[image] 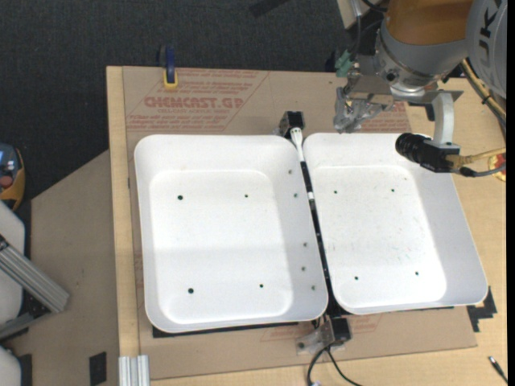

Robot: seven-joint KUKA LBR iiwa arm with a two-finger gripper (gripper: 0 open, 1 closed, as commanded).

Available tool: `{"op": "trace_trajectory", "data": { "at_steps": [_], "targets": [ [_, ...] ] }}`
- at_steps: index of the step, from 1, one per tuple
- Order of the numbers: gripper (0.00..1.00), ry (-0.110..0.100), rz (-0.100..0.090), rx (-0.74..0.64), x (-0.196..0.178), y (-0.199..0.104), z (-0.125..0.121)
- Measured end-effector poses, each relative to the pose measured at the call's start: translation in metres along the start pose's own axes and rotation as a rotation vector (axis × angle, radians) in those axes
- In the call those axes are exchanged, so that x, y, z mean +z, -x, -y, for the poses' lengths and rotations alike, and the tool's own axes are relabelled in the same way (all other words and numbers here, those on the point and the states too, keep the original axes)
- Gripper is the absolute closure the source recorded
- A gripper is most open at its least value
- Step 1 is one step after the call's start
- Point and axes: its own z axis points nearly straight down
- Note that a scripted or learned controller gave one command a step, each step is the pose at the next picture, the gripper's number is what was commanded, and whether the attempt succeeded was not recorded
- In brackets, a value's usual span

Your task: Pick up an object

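Observation:
My gripper [354, 117] hangs below the grey and orange wrist at the upper right, over the far rim of the right white bin [451, 240]. It sits high, near that bin's back left corner. The left white bin [161, 215] lies beside it, apart from the gripper. Both bin floors show plain white plastic with a few small dark dots. Nothing can be seen held at the gripper's tip.
A black cylindrical part [425, 153] on a white bracket juts from the arm over the right bin's far edge. A black strip [310, 207] runs between the bins. The bins rest on a cardboard sheet [201, 95] with a blue and yellow clamp [168, 64] at its back.

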Motion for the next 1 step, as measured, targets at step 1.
{"op": "trace_trajectory", "data": {
  "at_steps": [1],
  "targets": [
    [1.0,-0.004,-0.001,-0.004,0.0918,-0.0345,-0.0512]
  ]
}}
